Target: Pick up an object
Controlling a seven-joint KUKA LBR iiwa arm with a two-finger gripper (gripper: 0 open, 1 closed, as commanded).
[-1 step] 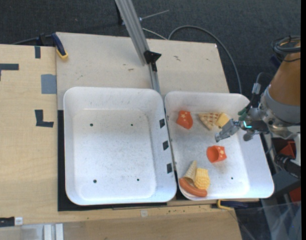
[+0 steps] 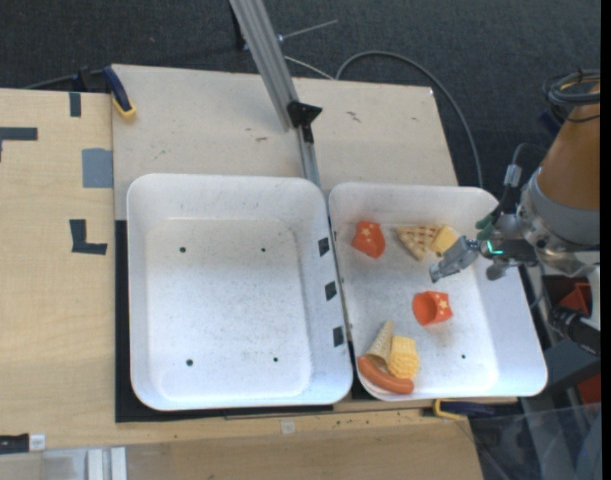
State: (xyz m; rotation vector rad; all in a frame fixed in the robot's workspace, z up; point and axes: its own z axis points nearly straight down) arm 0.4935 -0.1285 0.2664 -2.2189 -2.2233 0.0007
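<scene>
Nearest the camera, at the bottom edge of the right bin (image 2: 505, 373), a red sausage-shaped toy (image 2: 383, 376) lies touching a yellow corn cob (image 2: 403, 356) and a pale cone-shaped piece (image 2: 382, 339). Above them, in the right half of the frame, the gripper (image 2: 447, 266) hangs over the same bin, reaching in from the right; whether its grey fingers are apart or together cannot be told from this angle, and nothing is seen between them. Just below the claw sits an orange-red block (image 2: 432, 308), apart from it. Just to its upper left lie a tan waffle-like wedge (image 2: 418, 239) and a small yellow piece (image 2: 445, 239), touching each other. Farther left, near the bin's inner wall, stands another orange-red object (image 2: 368, 239). Behind the claw, the arm's grey wrist (image 2: 545, 230) and orange band (image 2: 577, 158) fill the right edge. The left bin (image 2: 145, 268) occupies the centre-left of the frame. A metal pole (image 2: 267, 48) slants in from the top, and a wooden bench (image 2: 35, 268) runs along the left.
</scene>
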